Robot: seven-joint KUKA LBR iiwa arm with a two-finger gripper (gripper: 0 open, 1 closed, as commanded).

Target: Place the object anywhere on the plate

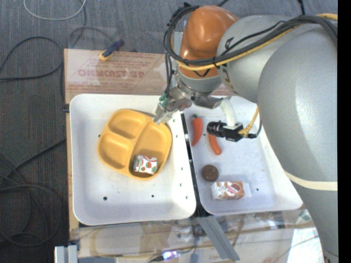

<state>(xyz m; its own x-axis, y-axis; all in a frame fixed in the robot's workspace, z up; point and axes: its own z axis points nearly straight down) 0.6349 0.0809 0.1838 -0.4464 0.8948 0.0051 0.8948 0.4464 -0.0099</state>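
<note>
End effector (163, 113) sits over the far right rim of the yellow plate (118, 129), in the left bin (88, 199), just by the divider between bins. Can't tell how far it is open or whether it has hold of anything; it's small and dark against the plate edge, nothing visibly between the tips. A small carton (145, 165) with red print lies in the plate's compartment nearest the camera, below and slightly left of the end effector, apart from it. If the carton is the task object, placement looks done, judging from how it rests inside the rim. To finish the step well: lift straight up, clear of the plate rim, without dragging the plate or nudging the carton. Off to the end effector's right, in the other bin (263, 199): two carrots (196, 130), a brown disc (210, 172), a packet (229, 190). Risk is clipping the plate rim or divider on retreat.
</note>
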